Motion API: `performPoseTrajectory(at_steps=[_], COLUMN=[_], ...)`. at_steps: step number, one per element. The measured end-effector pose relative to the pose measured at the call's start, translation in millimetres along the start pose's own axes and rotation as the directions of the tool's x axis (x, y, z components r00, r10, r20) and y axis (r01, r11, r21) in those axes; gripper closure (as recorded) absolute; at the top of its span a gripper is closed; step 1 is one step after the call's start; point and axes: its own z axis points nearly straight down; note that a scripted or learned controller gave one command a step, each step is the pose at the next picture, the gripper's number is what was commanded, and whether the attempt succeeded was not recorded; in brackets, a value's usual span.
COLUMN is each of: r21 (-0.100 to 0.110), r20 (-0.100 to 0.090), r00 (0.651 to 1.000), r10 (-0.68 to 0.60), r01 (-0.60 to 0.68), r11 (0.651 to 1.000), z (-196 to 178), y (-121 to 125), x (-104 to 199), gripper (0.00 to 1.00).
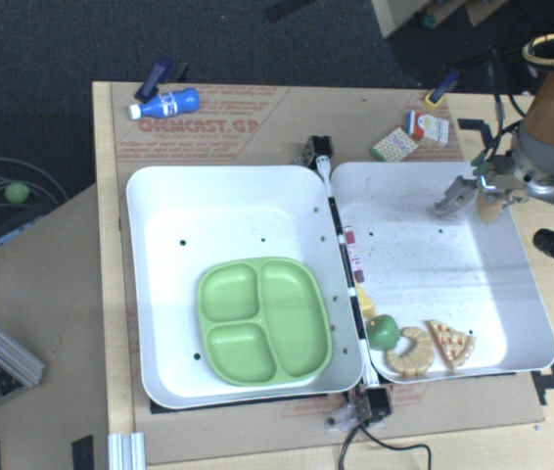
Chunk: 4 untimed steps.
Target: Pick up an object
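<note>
Pincer (471, 196) hangs over the right bin's (512, 292) far edge, fingers spread, nothing between them. The toys, apple (383, 332), croissant (409, 352) and pizza (450, 342), crowd the near corner, well apart from it.

Green ball (383, 332), tan croissant (410, 352) & pizza slice (450, 342) lie along right bin's near edge.

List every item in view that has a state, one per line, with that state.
Green divided plate: flat in the left bin, right side up, compartments bare.
Green apple toy: resting at the right bin's near edge.
Croissant toy: lying flat beside the apple.
Pizza slice toy: lying flat, untouched.
Blue and white bottle: on its side, outside the bins.
Gripper: above the right bin's far side, holding nothing.
</note>
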Motion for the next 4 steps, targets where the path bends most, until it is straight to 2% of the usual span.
performPoseTrajectory(at_steps=[1, 2, 3, 4], r21=[0.006, 0.001, 0.004, 0.001], r20=[-0.003, -0.002, -0.001, -0.006], r00=[1.0, 1.0, 1.0, 1.0], r10=[0.0, -0.002, 0.001, -0.003], r01=[0.0, 0.002, -0.001, 0.003], r11=[1.0, 1.0, 1.0, 1.0], z=[40, 42, 57, 56], y=[-69, 21, -61, 22], x=[10, 26, 5, -3], gripper=[0.0, 0.0, 0.0, 0.0])
